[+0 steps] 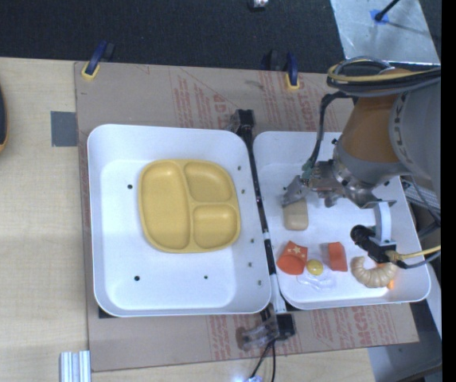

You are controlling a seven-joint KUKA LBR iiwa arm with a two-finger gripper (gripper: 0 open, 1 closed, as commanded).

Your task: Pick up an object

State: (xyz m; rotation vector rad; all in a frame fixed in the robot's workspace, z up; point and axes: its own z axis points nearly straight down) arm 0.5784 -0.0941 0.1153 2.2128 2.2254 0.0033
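White bins, two of them, side by side on the desk [29, 237], and I'm reaching in from the right over the right bin [279, 153].

Quick count. The left bin [116, 293] holds one thing: a yellow plate [188, 205], lying flat near the middle, split into three compartments, none of them holding anything. Bare white floor shows all round it.

The right bin is the busy one, with five things in it. One beige block [295, 216] lies towards the bin's left wall. Two red pieces sit nearer the front edge: one [293, 259] just in front of the block, the other [336, 255] further right. Between those two sits one small yellow ball [314, 267], close to both. One pale orange curl [375, 274] lies in the front right corner, apart from the rest.

My arm [371, 134], orange band showing, hangs over the back half of the right bin. My jaws are low, just behind the beige block and very near its top end. Touching it or not, I can't make out. Spread or pressed together, I cannot tell from this angle either, and I see nothing between them.

Two blue clamps, one [94, 58] at the back left and one [291, 70] at the back right, grip the brown board [172, 94] under both bins.
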